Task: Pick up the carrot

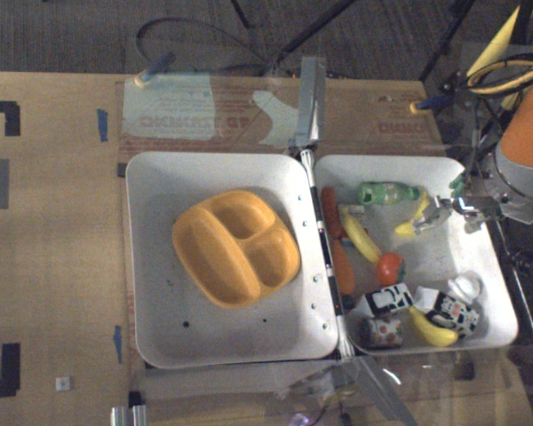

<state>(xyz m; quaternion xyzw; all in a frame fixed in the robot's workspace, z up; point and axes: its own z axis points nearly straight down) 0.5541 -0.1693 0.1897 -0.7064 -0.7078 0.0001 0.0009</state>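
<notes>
Gripper [444, 209] sits at right bin's [502, 278] upper right edge, fingers spread apart w/ nothing between them; a yellow piece [412, 221] lies just beside. Carrot [342, 269] lies along that bin's left wall, below a red sausage [331, 212], next to a banana [362, 236] and tomato [389, 268]. Left bin [155, 318] carries an orange divided plate [236, 247] near center.

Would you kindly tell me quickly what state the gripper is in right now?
Gripper: over the right bin's upper right; open or shut cannot be told; nothing seen held.
</notes>
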